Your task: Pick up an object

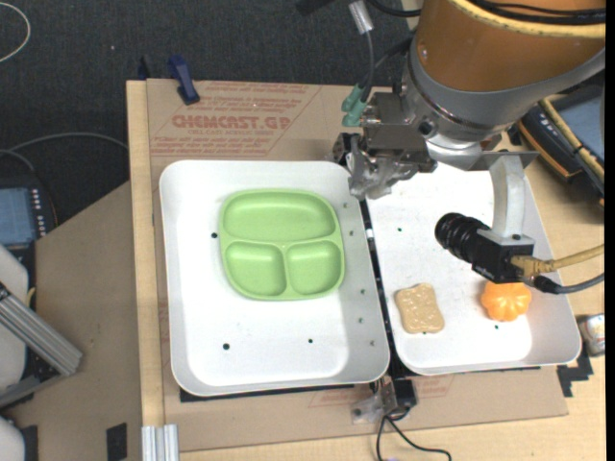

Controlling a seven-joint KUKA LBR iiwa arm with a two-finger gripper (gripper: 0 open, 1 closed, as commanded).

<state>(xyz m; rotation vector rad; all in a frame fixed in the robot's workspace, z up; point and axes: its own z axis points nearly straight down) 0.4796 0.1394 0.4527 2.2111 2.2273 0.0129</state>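
Hanging over the right bin (423, 200) is the end effector (371, 174).

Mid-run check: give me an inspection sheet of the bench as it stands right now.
Surface: left bin and right bin, both white, side by side on a brown board with printed lettering.
Job's things: green divided plate in the left bin; tan biscuit-shaped piece and orange piece in the right bin, apart from each other.
Clutter: blue clamp on the board's far edge.
Grippers: pincer over the right bin's far corner beside the left bin, away from both pieces.
Cables: black wire below the bins' near edge.
Surroundings: dark floor; metal rail at near left.
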